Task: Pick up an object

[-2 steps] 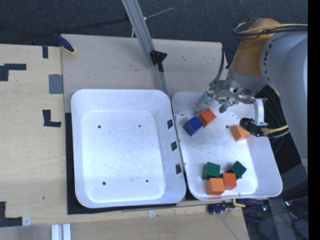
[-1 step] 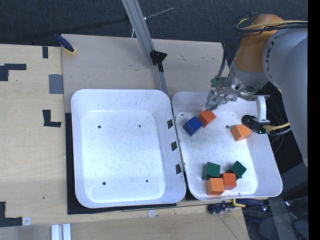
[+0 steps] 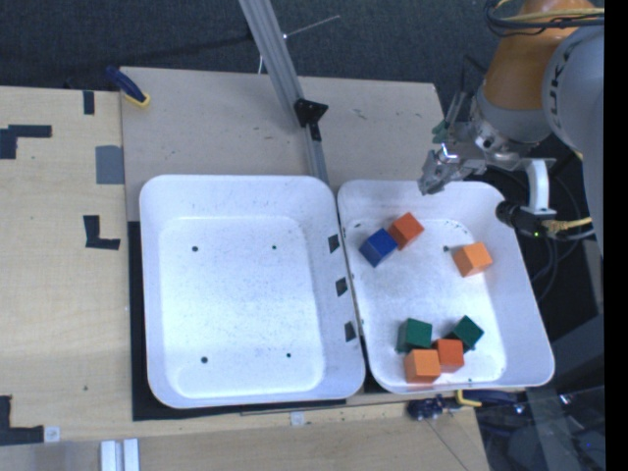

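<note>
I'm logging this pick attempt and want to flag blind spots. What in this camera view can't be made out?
- Pincer, camera view: too small and blurred above the right bin's far rim to tell how its tips stand.
- Green blocks and orange blocks at the near end: clustered tightly, so which ones touch or overlap is unclear.
- Arm: cut off by the top and right edges.
</note>
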`<state>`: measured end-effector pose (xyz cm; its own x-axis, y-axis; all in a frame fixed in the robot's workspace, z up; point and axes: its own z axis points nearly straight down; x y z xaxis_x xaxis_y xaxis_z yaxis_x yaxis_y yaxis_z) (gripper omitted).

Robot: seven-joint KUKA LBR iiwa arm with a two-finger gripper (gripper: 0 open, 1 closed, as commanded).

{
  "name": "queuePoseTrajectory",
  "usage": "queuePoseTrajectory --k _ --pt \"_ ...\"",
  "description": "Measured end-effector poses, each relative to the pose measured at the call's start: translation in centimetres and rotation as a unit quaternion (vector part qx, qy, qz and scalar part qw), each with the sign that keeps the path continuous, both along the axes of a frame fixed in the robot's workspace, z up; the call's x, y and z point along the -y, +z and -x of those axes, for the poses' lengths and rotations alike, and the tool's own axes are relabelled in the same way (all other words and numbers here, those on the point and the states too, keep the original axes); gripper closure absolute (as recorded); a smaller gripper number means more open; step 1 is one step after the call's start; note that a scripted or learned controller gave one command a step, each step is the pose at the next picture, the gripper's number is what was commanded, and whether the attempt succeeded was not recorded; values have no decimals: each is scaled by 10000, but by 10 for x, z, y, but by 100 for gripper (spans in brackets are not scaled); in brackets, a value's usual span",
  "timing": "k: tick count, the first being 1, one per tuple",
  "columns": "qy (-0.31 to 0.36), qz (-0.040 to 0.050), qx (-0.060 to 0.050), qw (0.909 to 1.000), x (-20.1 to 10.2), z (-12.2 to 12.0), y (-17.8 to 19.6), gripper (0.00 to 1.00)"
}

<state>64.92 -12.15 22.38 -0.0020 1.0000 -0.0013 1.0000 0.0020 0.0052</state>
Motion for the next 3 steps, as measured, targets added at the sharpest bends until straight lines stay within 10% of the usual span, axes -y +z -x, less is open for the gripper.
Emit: queuePoseTrajectory --k 1,3 --pt "1 -1 -3 10000 0 -1 44 100" --pt "17 -10 -40 10000 -96 36 36 100"
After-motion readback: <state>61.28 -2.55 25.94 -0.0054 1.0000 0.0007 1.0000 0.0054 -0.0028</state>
